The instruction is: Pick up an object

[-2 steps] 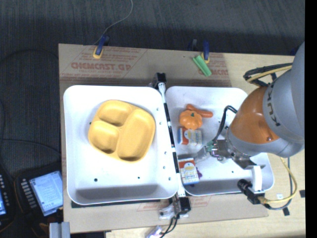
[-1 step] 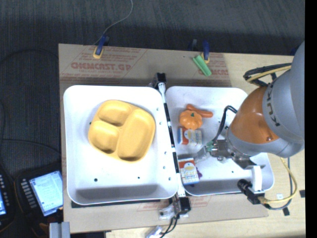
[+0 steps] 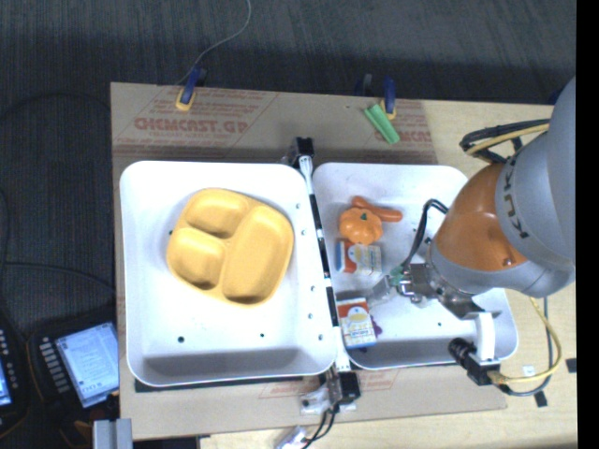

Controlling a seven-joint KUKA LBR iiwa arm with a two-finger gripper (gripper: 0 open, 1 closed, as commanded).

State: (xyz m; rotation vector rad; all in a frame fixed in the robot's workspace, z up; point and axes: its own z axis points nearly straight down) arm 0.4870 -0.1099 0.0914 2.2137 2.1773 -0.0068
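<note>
Hovering low inside the right bin [image 3: 449, 181], the hand [image 3: 404, 282] seems mid-approach toward the small packet [image 3: 368, 257] lying just beside it below the orange toy [image 3: 360, 223], so next it likely needs a careful descent and closing.

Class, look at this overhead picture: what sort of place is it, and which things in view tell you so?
Probably a robotics lab's grasping test bench: a KUKA arm reaching over two white bins, cables clamped to a board, carpet floor.
</note>
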